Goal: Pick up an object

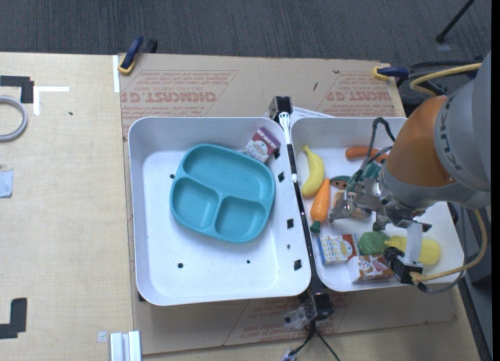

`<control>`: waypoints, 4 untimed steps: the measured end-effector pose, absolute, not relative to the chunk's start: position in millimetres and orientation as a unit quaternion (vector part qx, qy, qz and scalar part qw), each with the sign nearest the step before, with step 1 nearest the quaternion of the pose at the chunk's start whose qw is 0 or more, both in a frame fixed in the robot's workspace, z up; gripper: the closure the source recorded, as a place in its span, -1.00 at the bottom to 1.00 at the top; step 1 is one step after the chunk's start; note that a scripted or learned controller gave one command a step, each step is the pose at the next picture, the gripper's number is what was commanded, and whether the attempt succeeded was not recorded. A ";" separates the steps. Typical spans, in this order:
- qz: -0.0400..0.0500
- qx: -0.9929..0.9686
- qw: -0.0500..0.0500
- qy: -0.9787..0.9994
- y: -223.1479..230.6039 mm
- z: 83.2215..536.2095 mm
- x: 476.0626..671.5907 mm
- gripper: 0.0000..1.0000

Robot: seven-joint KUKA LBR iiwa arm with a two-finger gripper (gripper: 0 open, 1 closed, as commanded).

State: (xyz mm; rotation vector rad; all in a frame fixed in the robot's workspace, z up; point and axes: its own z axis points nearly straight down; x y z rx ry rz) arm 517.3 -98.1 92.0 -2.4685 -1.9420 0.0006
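I reach in from the right over the right bin (341, 283), my grey arm and its orange band (418, 148) covering much of that bin's far right side. My gripper (349, 205) hangs low over the middle of the bin, just right of the orange carrot (320, 204); from this angle I cannot tell how it stands, or whether anything sits in it.

The things I could pick lie crowded in the right bin. A yellow banana (312, 169) lies along the bin's left wall toward the far edge, with the orange carrot just nearer than it, the two almost touching. Another small orange piece (361, 151) lies near the far edge, partly behind my arm. Along the near edge sits a small printed carton (337, 248), and beside it to the right a green piece (373, 242) and a flat printed packet (373, 269). A yellow lemon-like object (423, 251) rests by the near right corner, partly hidden by my wrist.

In the left bin (152, 273) a teal divided plate (223, 193) lies slightly far of centre, tilted askew to the walls. A small wrapped packet (262, 145) sits at the far right corner of that bin, just beyond the plate's rim. Both bins rest on a cardboard sheet (203, 90).
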 end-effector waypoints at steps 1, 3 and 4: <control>0.001 -0.859 0.000 -0.512 -101.9 92.1 572.8 -1.00; 0.002 -0.802 0.000 -0.597 -103.5 102.3 654.1 1.00; 0.001 -0.835 0.000 -0.551 -62.9 265.3 616.2 1.00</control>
